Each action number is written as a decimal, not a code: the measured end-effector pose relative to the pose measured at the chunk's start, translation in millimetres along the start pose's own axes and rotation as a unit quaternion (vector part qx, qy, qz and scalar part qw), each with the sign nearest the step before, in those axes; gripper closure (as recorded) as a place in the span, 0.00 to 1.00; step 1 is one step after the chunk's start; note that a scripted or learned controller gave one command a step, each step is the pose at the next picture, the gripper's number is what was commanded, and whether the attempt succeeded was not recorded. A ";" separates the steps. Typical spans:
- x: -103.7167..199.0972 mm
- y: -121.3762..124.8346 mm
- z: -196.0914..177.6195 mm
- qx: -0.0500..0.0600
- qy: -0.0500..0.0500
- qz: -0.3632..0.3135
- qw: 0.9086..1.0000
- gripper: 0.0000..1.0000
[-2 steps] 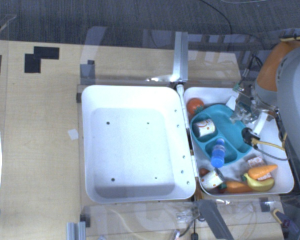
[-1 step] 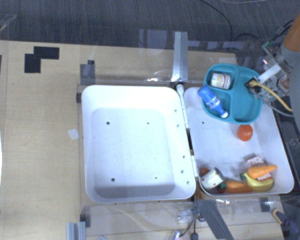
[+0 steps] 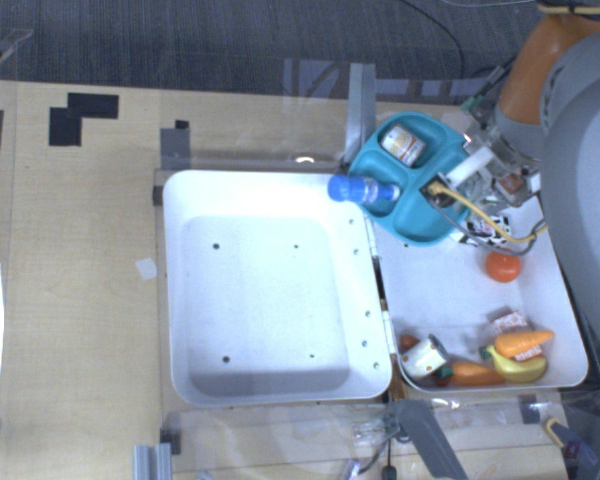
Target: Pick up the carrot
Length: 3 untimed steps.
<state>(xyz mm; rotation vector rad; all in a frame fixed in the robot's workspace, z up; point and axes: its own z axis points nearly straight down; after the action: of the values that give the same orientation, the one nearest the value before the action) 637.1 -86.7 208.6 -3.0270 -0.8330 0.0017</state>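
Note:
The carrot (image 3: 525, 345), small and orange with a pale green end, lies on a yellow-green fruit (image 3: 520, 368) in the right bin's near right corner. My gripper (image 3: 483, 211) hangs at the far end of the right bin (image 3: 450, 298), by the right rim of a teal sectioned dish (image 3: 420, 173). It is well apart from the carrot, with an orange ball (image 3: 502, 266) lying between them.
The teal dish sits tilted on the bins' far divider and holds a small can (image 3: 402, 145); a blue bottle (image 3: 363, 191) lies at its left edge. Near the front wall lie a long orange-brown piece (image 3: 472, 373), a small white-and-dark item (image 3: 427, 356) and a wrapped snack (image 3: 509, 321). The left bin (image 3: 265, 288) adjoins.

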 end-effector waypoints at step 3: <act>-2.9 -21.1 21.3 0.001 -0.004 0.163 0.987 1.00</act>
<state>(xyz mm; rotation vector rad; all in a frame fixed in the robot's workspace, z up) 623.8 -70.0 187.3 -3.1222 -0.3286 0.0146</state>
